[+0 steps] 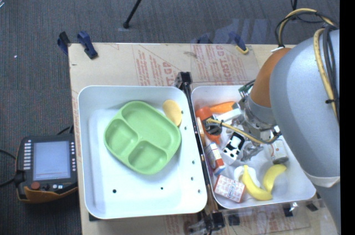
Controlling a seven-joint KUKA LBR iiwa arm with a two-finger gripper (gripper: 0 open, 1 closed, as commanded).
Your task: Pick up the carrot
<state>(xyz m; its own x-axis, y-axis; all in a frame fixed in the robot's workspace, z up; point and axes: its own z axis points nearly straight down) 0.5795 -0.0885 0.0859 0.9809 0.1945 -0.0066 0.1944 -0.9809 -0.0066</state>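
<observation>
claw (pixel 239 146) sits low in right bin (pixel 302 187), amid clutter; whether it's released or clenched can't be told. carrot (pixel 226 107) lies at far left of that bin, just beyond the claw, apart from it. banana (pixel 262 181) at near side, small red-white box (pixel 229 188) to its left. left bin (pixel 89 173) holds green divided plate (pixel 143 137) w/ yellow lemon-like item (pixel 173 112) touching its far right rim.

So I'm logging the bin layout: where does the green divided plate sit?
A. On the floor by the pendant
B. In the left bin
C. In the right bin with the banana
B: the green divided plate lies in the left bin, beside a yellow piece.
</observation>
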